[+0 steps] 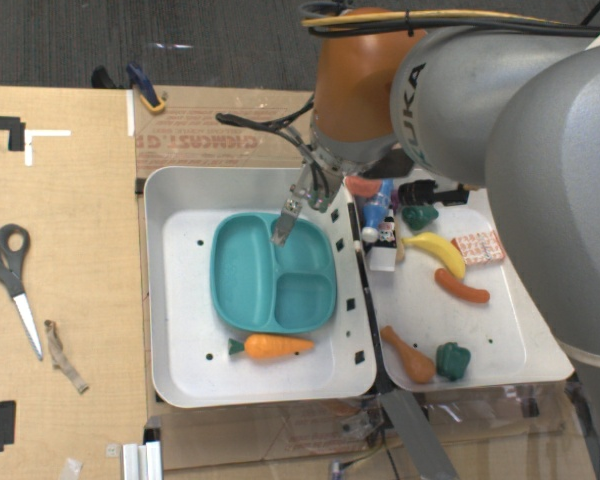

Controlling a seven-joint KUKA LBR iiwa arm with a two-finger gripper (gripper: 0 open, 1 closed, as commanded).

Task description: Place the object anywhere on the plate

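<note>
Camera view: one carrot (271, 347) is seen lying on the left bin's floor (180, 358), just beside the teal divided plate (255, 278), well below the pincer (284, 227), whose fingers are pressed together over the plate with nothing between them. One banana (435, 250) is seen to its right.
</note>
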